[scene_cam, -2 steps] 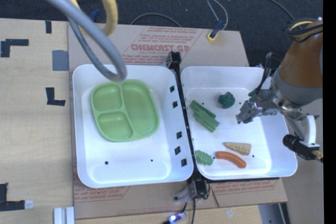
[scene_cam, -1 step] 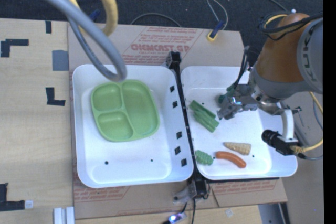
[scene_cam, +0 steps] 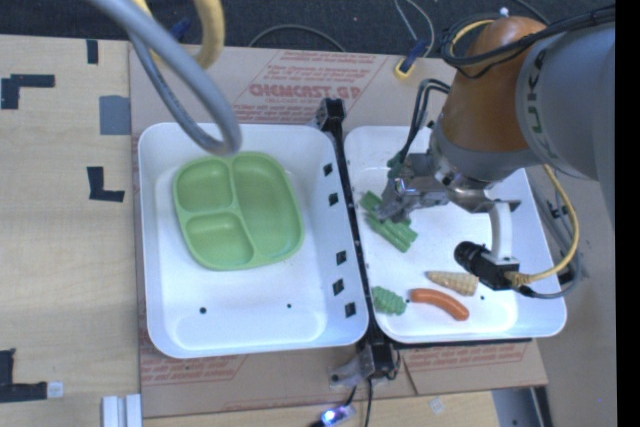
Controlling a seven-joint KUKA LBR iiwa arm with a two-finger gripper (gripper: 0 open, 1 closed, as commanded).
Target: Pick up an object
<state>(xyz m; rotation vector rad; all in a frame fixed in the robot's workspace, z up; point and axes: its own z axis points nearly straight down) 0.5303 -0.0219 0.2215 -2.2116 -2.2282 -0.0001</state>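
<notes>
Jaws (scene_cam: 400, 198) are down in the right bin (scene_cam: 535, 320), right over the green ridged toy (scene_cam: 388, 225) — spread or pinching, I cannot tell. Nearby lie a cone (scene_cam: 452, 282) and carrot (scene_cam: 432, 302); green divided plate (scene_cam: 238, 210) sits in the left bin (scene_cam: 160, 315).

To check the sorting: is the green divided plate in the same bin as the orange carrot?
No, the green divided plate lies in the left bin, while the orange carrot lies in the right bin.

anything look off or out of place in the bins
Nothing stands out. The green divided plate lies flat in the left bin; the green toy, cone and carrot lie loose in the right bin.
</notes>
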